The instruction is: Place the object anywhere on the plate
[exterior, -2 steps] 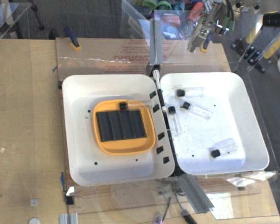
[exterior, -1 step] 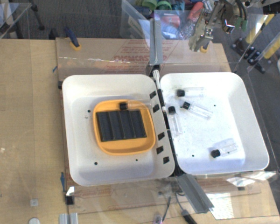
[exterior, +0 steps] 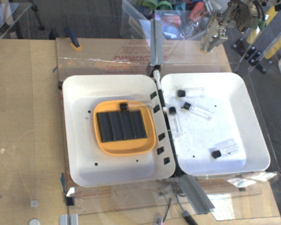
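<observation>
An orange plate (exterior: 125, 147) with a black ridged insert lies in the left bin (exterior: 79, 125). A clear vial with a black cap (exterior: 132, 107) rests across the plate's far rim, cap towards the left. My gripper (exterior: 214, 41) hangs high beyond the far edge of the right bin (exterior: 253, 125), well away from the plate. Its fingers stand open with nothing between them.
Several clear black-capped vials lie loose in the right bin, one (exterior: 224, 149) near its front and one (exterior: 196, 109) near the middle. A clear tub of coloured items (exterior: 173, 6) stands behind the bins. Black clips (exterior: 160, 136) line the divide between the bins.
</observation>
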You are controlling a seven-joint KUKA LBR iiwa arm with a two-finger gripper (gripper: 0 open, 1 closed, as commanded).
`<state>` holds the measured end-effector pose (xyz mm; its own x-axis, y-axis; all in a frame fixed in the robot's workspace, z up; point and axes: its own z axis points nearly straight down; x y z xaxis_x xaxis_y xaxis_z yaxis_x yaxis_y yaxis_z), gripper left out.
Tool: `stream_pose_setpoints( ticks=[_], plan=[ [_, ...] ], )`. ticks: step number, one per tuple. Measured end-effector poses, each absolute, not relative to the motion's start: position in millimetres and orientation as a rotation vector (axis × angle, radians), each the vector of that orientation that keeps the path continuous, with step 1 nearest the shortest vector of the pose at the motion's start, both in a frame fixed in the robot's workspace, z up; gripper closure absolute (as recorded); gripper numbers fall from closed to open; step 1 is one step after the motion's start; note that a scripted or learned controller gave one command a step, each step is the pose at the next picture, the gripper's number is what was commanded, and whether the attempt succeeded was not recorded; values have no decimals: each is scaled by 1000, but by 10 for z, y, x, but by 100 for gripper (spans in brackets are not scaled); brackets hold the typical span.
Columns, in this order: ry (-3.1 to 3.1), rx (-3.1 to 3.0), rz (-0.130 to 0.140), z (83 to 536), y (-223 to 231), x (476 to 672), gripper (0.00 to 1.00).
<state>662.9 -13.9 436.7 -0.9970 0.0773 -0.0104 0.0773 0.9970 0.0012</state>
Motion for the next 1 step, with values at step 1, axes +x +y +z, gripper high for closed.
stream_pose_setpoints(
  ticks=[1],
  plan=[
    [3118, -278, 2, 4368, -90, 6647, 100]
  ],
)
